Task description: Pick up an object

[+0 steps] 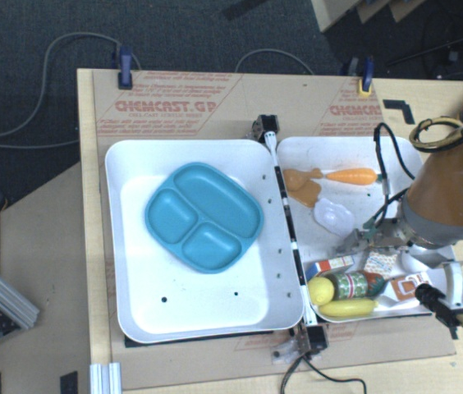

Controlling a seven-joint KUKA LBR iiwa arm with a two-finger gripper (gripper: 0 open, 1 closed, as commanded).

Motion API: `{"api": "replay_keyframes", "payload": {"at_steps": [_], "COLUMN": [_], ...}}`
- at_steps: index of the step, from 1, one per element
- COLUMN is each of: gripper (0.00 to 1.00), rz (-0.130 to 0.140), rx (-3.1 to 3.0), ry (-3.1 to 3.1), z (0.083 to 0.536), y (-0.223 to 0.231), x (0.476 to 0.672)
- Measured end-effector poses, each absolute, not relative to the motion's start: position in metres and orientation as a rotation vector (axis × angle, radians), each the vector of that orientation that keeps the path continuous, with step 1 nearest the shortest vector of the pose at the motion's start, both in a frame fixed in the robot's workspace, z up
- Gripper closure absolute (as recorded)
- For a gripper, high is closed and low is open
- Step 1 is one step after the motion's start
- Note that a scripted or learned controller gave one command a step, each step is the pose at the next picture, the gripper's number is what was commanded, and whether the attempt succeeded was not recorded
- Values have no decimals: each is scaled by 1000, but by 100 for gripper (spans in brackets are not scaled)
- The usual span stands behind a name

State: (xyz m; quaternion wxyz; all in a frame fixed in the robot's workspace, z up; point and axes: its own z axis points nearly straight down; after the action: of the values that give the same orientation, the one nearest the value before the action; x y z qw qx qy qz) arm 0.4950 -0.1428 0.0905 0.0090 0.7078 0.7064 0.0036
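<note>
White plastic made up both bins on the bench: the left bin (125, 220) carried a blue divided plate (204, 217) near its middle, with three hollows in it, lying flat and well apart from the walls. The right bin (297, 150) held all the loose things. My arm (449, 195) came in from the right, its orange band above the wrist sitting over the bin's right half, and my gripper (373, 243) hung low over the middle of that bin. Whether it was spread or pressed together I could not tell, since the wrist and the clutter under it hid that part, and I saw nothing pinched there.

Along the far wall lay an orange carrot (351, 176), stretched left to right, with a tan piece (301, 186) just beside its left end. A pale, translucent lump (333, 216) rested nearer the middle, between the tan piece and my gripper. At the near edge a yellow lemon (321, 290) sat in the left corner, touching a yellow banana (348, 308) that lay along the near wall. A small can with a green and red label (358, 285) lay on its side just behind the banana. A flat red, white and blue packet (331, 264) lay just beyond the can, near my gripper. A black cable (382, 158) looped across the bin's far right part.
</note>
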Motion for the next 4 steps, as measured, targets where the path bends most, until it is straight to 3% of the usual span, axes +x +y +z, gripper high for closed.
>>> {"api": "replay_keyframes", "payload": {"at_steps": [1,2,3,4], "gripper": [0,0,0,0], "rz": [8,4,-2,-47], "rx": [2206,2216,2221,2237], "ry": [2214,2203,2232,2230], "z": [89,162,101,87], "y": [-96,-207,-141,-114], "x": [559,608,611,662]}}
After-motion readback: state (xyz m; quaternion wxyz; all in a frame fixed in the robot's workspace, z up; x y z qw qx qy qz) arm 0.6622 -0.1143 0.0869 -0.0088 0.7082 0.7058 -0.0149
